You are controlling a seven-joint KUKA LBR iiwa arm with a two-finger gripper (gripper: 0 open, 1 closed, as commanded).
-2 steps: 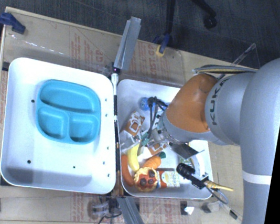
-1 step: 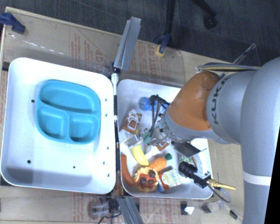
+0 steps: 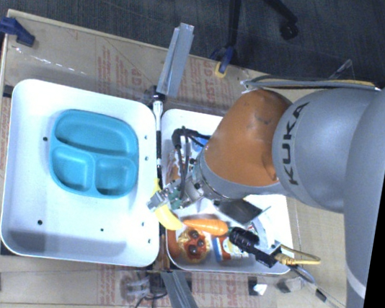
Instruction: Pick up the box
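Observation:
The grey arm with its orange band [image 3: 249, 141] hangs over the right bin [image 3: 282, 208] and hides most of it. My gripper [image 3: 169, 197] points down at the bin's left wall, near the front. Just below it lies a yellow banana-like piece [image 3: 168, 217]. An orange-red box-like package with dark round marks [image 3: 195, 246] lies at the bin's front edge, a short way below and to the right of the gripper. The view shows nothing held by the gripper.
The left bin [image 3: 24, 158] holds a blue divided tray [image 3: 96, 152]. In the right bin, an orange carrot-like item [image 3: 207, 225] lies above the package, with a black-handled tool [image 3: 256, 246] with a yellow tip and a dark flat piece [image 3: 241, 210] nearby. A grey bar [image 3: 175, 59] stands behind the bins.

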